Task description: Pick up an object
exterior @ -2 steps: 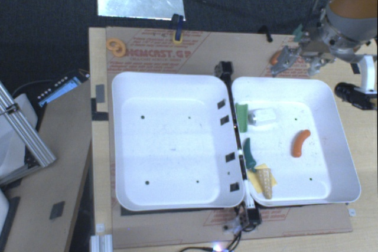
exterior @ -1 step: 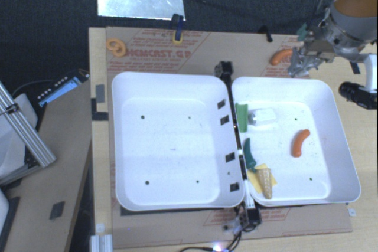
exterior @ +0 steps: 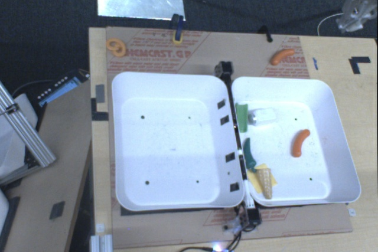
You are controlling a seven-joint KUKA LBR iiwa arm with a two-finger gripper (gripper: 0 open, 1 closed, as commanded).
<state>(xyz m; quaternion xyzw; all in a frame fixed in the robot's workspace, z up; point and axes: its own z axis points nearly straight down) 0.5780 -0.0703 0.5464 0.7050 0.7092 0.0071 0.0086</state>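
Risk: candidates sitting crowded against right white plastic bin (exterior: 331, 109) inner wall at 9 o'clock — green flat rectangular block (exterior: 241, 117), clear plastic piece (exterior: 261, 116), dark green curved piece (exterior: 248, 154), yellow ridged cone (exterior: 264, 181) — so wall likely blocking descending jaws. Orange sausage-shaped toy (exterior: 300, 143) lying free near centre, safest target, though round body possibly rolling. Grey metal arm part (exterior: 356, 10) sitting at 2 o'clock beyond desk; jaws state: cannot tell.

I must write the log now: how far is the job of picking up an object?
Nothing looks done: the orange sausage, the green piece, the clear item and the cone all lie in the right bin. Nothing is in hand. The whole pick is left.
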